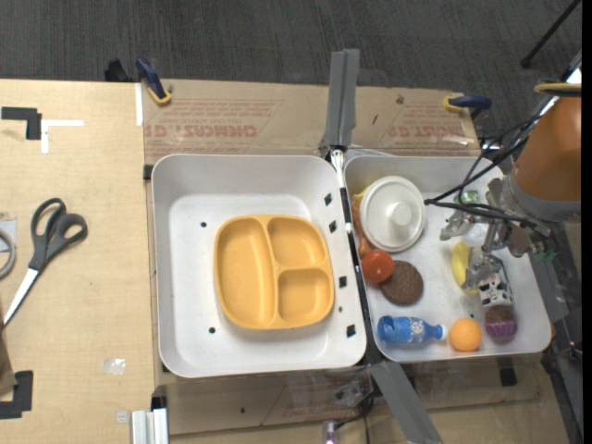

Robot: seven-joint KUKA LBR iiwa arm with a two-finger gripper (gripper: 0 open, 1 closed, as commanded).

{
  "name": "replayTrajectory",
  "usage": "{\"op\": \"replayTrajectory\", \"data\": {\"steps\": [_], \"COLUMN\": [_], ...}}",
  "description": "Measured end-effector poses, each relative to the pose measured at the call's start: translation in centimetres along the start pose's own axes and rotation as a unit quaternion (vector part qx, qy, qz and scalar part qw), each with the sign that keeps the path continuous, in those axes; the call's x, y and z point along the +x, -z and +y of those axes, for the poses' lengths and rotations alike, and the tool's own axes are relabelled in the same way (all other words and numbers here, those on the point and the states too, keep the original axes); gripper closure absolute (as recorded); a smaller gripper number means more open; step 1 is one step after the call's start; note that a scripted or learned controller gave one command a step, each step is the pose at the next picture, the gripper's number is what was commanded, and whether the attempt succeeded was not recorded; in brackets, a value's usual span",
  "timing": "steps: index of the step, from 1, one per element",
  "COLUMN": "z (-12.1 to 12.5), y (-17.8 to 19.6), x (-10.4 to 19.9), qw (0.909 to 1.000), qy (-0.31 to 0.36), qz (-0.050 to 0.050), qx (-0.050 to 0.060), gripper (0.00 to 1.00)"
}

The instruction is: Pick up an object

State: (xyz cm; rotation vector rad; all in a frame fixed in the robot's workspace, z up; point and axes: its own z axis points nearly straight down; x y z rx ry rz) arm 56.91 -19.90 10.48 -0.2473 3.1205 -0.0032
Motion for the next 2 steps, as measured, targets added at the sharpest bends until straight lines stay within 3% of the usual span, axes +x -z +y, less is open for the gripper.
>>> {"op": "replayTrajectory", "data": {"steps": [1, 2], "z": [-1.4, -1.4], "y": [-1.1, -1.1], "x": [4.5, -5.1], "qw": [0.9999, 1.0], "qy": [-0.011, 0.002], "qz": [0.003, 0.003], "qx": [-0.001, -0.001], "gripper": [0.0, 0.0]}}
